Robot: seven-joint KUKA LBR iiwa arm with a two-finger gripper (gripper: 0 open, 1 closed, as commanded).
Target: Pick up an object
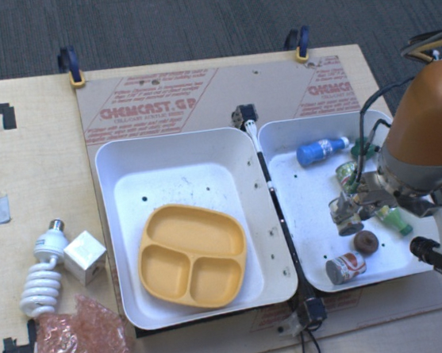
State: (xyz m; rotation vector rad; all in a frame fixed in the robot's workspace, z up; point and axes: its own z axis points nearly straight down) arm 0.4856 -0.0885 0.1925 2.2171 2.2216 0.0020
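Gripper [347, 214] low inside right bin [312, 268], finger state not discernible; open floor leftward. Blue bottle [322, 150] beyond, brown disc [365, 242] and can [346, 267] nearer. Yellow tray [191, 255] in left bin [119, 224].

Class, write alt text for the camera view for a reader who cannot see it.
A grey and orange robot arm lowers its hand into the right white bin among a blue bottle, a can and small items; the left bin holds a yellow divided tray.
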